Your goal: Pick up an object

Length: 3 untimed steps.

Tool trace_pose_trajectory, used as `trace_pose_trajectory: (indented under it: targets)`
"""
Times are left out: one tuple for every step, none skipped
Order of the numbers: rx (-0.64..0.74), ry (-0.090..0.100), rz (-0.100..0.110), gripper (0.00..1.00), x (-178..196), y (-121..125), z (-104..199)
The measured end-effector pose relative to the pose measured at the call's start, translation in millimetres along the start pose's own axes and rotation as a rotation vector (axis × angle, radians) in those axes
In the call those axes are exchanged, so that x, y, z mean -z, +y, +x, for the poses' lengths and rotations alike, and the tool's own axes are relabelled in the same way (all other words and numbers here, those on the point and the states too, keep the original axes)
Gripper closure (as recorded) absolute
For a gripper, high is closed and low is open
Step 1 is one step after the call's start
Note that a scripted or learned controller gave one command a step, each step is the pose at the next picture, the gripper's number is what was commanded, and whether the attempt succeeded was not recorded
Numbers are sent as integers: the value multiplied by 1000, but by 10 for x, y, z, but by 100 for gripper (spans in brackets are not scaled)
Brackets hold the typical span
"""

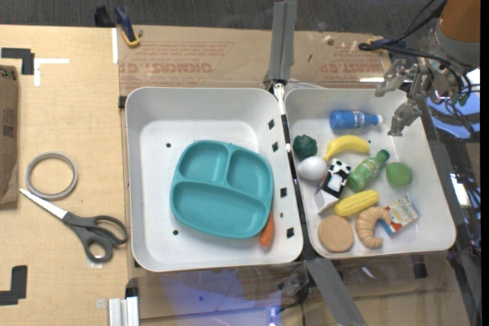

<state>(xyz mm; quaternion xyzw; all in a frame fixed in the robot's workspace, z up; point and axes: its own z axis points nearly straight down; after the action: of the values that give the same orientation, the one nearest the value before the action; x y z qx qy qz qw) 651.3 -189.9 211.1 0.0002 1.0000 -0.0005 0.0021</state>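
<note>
White plastic makes up both shallow bins on the counter. The left bin holds a teal divided plate, with a small orange carrot lying just beside the plate's lower right edge.

The right bin is crowded with toy food: a blue bottle near the top, a yellow banana below it, a dark green piece and a white ball close to the divider, a black-and-white figure, a green bottle lying tilted, a green round fruit, a corn cob, a round tan cookie, a croissant and a small printed carton.

At the upper right the claw hangs over the right bin's top corner, apart from the toys. Its fingers look slightly spread with nothing between them, though the blur there makes this uncertain.

On the bare counter to the left lie a roll of tape and scissors.
</note>
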Motion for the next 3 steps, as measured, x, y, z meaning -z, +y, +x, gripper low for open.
trace_pose_trajectory:
  targets:
    - [-24,-1,1,0,-1076,26,429]
    - [-139,2,-1,0,-1188,-90,657]
    - [-162,1,0,0,-1179,-320,1017]
